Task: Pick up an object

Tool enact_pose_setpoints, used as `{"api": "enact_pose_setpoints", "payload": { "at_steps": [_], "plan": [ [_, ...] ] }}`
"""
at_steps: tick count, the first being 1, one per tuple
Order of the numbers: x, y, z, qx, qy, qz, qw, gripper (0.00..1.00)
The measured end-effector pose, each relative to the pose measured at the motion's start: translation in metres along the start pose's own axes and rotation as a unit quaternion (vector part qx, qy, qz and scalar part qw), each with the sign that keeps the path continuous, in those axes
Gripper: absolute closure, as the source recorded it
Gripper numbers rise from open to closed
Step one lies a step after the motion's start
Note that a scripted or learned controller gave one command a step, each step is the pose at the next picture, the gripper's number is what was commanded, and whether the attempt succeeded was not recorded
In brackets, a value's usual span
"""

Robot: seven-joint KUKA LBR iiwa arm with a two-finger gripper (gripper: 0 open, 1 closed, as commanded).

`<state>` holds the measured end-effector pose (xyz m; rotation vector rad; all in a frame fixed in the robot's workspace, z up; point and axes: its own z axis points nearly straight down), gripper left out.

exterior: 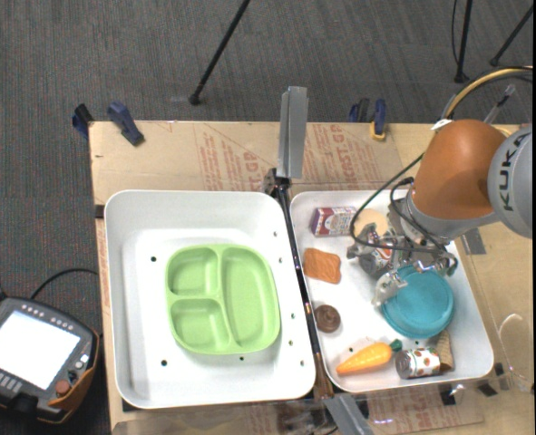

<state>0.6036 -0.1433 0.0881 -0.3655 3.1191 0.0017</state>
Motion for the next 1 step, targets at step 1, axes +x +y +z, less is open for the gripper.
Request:
{"api": "enact_pose_setpoints", "payload": {
  "at_steps": [1],
  "plan": [
    [0.0494,-0.0411,0.0027,-0.010,0.000,-0.124,0.9922,0.00]
  ]
}}
